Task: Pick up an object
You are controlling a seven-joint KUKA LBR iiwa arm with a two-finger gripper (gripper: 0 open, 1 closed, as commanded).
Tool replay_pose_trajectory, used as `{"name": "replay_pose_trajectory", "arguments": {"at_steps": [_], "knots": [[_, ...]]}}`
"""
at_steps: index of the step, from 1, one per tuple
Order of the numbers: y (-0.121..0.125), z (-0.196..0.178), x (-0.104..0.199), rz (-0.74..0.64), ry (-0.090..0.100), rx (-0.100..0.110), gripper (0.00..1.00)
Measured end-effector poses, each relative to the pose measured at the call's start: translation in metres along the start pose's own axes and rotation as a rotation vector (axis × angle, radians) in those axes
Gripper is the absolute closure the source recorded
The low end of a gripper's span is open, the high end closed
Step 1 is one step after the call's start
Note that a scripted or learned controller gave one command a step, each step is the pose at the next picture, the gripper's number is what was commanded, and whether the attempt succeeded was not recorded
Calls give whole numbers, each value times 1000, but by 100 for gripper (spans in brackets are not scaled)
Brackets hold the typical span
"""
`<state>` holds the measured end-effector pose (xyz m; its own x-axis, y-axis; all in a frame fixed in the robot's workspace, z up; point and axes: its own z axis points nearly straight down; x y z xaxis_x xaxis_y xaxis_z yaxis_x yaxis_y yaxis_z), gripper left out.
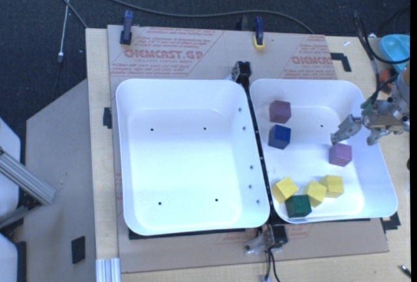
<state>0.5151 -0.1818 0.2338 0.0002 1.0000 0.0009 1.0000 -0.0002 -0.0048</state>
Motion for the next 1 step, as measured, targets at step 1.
{"name": "replay_pose_trajectory", "arguments": {"at_steps": [1], "knots": [[-34, 2, 26, 21, 1, 1, 0]]}}
